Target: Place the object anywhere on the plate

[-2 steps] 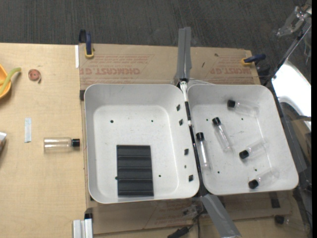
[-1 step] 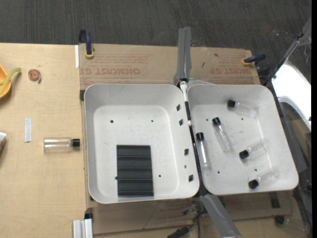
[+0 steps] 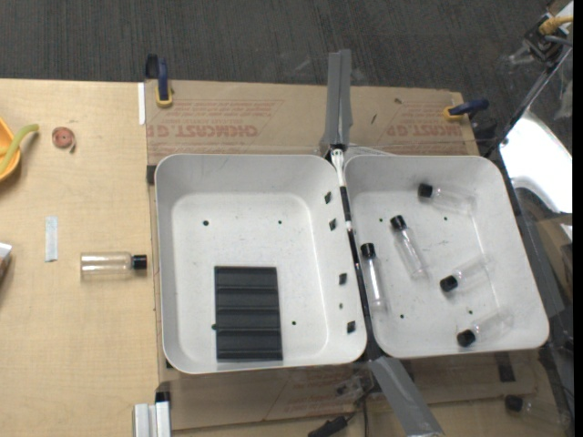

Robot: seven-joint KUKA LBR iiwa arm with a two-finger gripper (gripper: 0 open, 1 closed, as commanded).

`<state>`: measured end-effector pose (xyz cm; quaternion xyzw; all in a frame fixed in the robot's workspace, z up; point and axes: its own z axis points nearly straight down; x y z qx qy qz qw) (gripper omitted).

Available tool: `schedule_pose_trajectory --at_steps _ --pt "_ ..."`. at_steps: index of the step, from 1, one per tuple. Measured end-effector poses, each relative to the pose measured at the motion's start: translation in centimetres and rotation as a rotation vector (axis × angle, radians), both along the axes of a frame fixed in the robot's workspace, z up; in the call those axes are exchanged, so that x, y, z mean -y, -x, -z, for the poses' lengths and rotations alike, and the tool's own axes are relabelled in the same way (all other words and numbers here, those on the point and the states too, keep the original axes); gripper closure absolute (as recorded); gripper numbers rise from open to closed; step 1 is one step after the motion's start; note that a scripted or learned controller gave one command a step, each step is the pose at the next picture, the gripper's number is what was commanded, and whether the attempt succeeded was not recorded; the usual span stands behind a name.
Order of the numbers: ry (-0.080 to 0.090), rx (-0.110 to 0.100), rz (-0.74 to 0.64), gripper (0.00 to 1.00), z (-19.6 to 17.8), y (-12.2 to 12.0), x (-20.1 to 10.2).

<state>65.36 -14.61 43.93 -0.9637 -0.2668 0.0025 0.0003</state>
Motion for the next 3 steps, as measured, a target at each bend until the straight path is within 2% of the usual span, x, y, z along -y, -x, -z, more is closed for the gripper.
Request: schedule_pose_trajectory --at_steps 1,2,3 --pt "-0.001 -0.001 0.132 0.0 0.0 3.3 7.7" --pt "0.0 0.0 0.311 0.0 0.0 0.6 4.1" --pt "0.0 0.0 0.34 0.0 0.0 0.2 7.6"
